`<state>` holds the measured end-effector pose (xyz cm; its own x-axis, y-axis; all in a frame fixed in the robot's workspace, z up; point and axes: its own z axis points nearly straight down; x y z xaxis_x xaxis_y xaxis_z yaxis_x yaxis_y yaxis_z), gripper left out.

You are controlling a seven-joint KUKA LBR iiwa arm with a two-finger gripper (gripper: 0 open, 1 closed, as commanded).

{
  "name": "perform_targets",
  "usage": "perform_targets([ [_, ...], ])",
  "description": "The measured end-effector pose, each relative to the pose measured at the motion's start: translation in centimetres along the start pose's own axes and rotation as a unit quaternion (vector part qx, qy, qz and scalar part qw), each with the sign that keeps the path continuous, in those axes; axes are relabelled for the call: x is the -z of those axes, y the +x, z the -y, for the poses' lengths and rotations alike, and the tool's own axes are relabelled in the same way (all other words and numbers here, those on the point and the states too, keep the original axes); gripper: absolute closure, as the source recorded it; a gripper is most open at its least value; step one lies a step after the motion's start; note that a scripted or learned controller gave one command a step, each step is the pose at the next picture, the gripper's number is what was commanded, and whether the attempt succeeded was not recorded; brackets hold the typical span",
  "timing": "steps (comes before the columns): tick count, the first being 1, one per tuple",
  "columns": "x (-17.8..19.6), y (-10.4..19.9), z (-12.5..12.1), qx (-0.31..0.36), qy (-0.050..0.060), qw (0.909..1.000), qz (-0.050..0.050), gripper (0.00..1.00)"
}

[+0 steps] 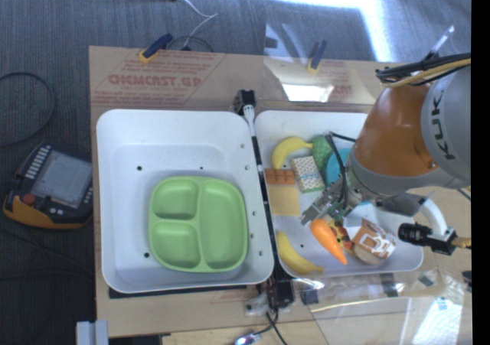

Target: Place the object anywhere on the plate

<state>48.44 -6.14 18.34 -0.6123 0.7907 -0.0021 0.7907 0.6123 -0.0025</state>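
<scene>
The green plate (198,222) sits bare in the left bin (122,144), so nothing is placed yet. Right of the plate, in the other bin, the tool (328,208) hovers just above the carrot (330,239); its closure cannot be judged.

Teach pendant (47,187) left of the bench.

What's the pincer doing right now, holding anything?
Pincer: low in the right bin, above the carrot; whether it is open, closed or holding anything cannot be told.
</scene>
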Motion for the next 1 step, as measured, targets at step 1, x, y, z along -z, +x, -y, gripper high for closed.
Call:
perform_targets([
  [1, 5.82, 5.34, -4.23, -0.079, -0.002, 0.9969, 0.0, 1.0],
])
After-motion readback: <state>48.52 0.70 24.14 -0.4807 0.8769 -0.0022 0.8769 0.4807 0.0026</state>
